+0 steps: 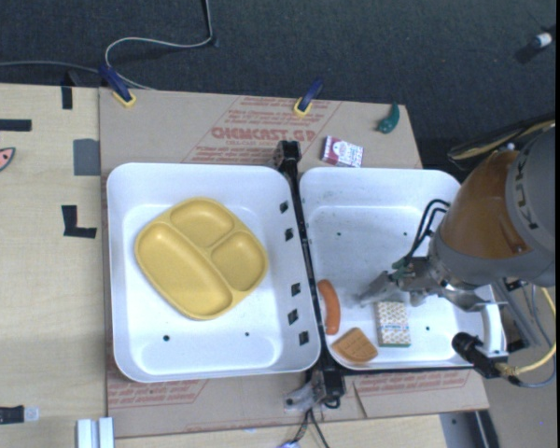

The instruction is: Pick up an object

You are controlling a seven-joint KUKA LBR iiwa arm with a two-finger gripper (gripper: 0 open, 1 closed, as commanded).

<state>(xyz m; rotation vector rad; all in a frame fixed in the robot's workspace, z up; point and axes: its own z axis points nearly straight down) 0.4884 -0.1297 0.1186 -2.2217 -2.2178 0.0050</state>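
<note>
Right bin: one sausage (329,306), one cracker (356,346), one box (392,324); pincer (381,290) spread wide.

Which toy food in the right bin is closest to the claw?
The small speckled cracker box, right beneath the claw. The hot dog and the toast lie farther left, near the bin's edge.

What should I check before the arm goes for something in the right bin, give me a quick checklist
1. Targets present in the right bin: ok; hot dog, waffle, cracker box.
2. Gripper over that bin: ok, just above the cracker box.
3. Anything between its fingers: cannot tell.
4. Cracker box clear of neighbours: ok, apart from the waffle.
5. Hot dog away from the wall: not ok, it lies beside the divider.
</note>
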